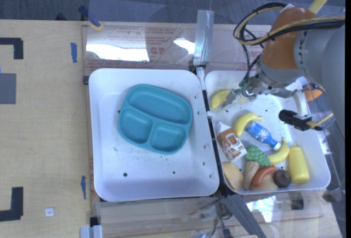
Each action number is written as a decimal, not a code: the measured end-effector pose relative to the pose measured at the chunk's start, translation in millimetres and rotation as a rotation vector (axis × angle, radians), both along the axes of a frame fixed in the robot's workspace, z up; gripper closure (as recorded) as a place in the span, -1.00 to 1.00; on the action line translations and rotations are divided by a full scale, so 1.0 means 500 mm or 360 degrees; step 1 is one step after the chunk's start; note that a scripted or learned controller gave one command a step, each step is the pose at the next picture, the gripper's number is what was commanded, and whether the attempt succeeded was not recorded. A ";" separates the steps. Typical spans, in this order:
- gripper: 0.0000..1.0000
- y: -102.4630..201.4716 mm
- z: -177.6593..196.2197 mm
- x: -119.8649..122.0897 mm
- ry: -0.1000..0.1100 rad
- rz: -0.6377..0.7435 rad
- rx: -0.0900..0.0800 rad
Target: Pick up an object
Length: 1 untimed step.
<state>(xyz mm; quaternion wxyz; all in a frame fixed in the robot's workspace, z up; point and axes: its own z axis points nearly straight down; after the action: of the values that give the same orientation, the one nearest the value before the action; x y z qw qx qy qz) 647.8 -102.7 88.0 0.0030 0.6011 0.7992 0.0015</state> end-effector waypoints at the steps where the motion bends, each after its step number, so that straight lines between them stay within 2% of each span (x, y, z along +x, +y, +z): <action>1: -1.00 -0.009 0.156 0.042 -0.0006 -0.0240 0.0000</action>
<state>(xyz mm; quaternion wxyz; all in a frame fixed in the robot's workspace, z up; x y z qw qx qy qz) 669.0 -107.1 166.0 0.0045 0.6596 0.7516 0.0025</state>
